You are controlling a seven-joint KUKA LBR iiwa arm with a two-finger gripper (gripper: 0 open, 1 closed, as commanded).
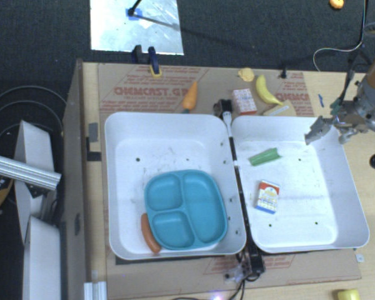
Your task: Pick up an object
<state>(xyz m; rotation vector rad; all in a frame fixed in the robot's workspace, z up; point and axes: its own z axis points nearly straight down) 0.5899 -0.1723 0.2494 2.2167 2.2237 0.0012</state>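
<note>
Camera view: claw (328, 127), spread and holding nothing, hangs over right bin (347, 186); green block (264, 157) and card box (267, 197) unpicked.

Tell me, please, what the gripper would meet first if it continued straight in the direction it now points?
The gripper points toward the view's left and down, over the right bin. Probably it would reach the green object first, though depth is unclear and it might touch the bin floor before.
</note>
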